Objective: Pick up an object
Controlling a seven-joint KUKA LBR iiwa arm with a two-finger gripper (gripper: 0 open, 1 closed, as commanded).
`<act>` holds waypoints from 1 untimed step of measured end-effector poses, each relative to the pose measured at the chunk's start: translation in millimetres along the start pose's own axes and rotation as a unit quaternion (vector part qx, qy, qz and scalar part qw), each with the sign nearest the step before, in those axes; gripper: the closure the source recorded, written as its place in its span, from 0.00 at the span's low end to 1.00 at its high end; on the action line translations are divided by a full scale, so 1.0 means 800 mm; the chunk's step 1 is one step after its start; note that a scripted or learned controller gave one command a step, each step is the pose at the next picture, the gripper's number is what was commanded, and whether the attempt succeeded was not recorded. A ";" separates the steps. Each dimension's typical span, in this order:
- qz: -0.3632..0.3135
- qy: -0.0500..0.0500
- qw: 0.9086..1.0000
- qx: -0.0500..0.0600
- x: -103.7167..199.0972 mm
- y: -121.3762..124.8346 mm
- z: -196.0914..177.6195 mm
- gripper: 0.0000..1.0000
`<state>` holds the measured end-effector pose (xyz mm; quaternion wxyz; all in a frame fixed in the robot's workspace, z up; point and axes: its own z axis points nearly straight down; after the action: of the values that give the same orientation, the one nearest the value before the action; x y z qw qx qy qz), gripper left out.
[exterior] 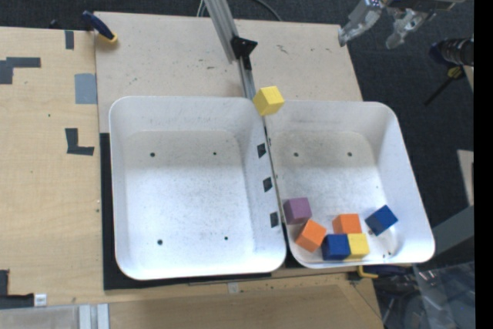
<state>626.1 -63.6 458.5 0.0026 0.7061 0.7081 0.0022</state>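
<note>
Nothing is picked up yet: the gripper point(379, 24) hangs with its fingers point(356, 21) spread wide and bare, well above and beyond the right bin point(400, 146), while the blocks, purple cube point(297, 209) among them, lie clustered in that bin's near corner

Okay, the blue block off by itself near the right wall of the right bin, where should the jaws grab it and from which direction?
Come straight down from above onto the blue block and close on two opposite flat side faces. It sits turned at an angle, so rotate the gripper to match. It stands apart from the orange block, but the right bin's sloped wall is near, making a side approach awkward.
</note>
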 end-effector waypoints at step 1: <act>0.001 0.000 1.000 0.000 -0.003 -0.028 -0.071 0.00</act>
<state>603.5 -66.2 515.3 0.0028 0.7066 0.7077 0.0022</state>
